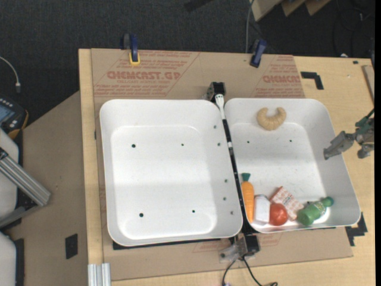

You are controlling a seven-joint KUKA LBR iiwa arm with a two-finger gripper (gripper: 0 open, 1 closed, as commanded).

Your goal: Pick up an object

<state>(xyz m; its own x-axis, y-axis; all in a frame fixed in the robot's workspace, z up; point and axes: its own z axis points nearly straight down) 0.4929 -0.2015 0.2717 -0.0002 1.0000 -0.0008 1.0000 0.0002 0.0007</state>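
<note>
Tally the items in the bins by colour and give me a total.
Tan: 1, croissant
Orange: 1, carrot
Red: 1, tomato
Green: 1, bottle
Red and white: 1, packet
White: 1, small block
Total: 6, all in the right bin

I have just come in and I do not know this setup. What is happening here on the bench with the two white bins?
A robot arm reaches in from the right, and its hand is at the right edge of the right bin, with nothing visibly held. That bin holds a croissant near its far side, and a carrot, a tomato, a small packet and a green bottle along its near side. No object has been picked up yet.
</note>
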